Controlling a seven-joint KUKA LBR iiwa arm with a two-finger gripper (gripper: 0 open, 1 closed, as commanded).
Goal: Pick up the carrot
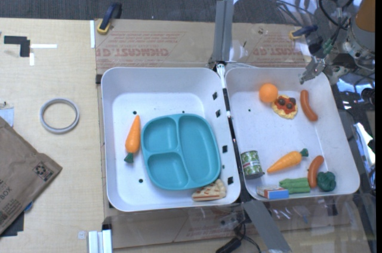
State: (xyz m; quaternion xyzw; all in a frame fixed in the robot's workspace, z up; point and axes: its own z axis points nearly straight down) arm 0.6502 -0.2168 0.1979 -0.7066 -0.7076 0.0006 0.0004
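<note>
Orange carrots number two: one (pixel 132 137) in the left bin (pixel 113 126), far left of the pincer (pixel 311 71), beside one teal tray (pixel 179 150); another (pixel 285 161) below the pincer, between two sausages. The pincer hangs over the right bin's (pixel 334 126) back rim, arm slanting down.

I see a teal tray (pixel 179 150) in the left bin (pixel 113 126), a waffle (pixel 209 191) at its near corner. The right bin (pixel 334 126) has an orange (pixel 268 92), pizza slice (pixel 286 107), two sausages (pixel 308 105), can (pixel 251 163) and broccoli (pixel 326 181). A tape ring (pixel 59 115) lies on the bench (pixel 48 73).
</note>
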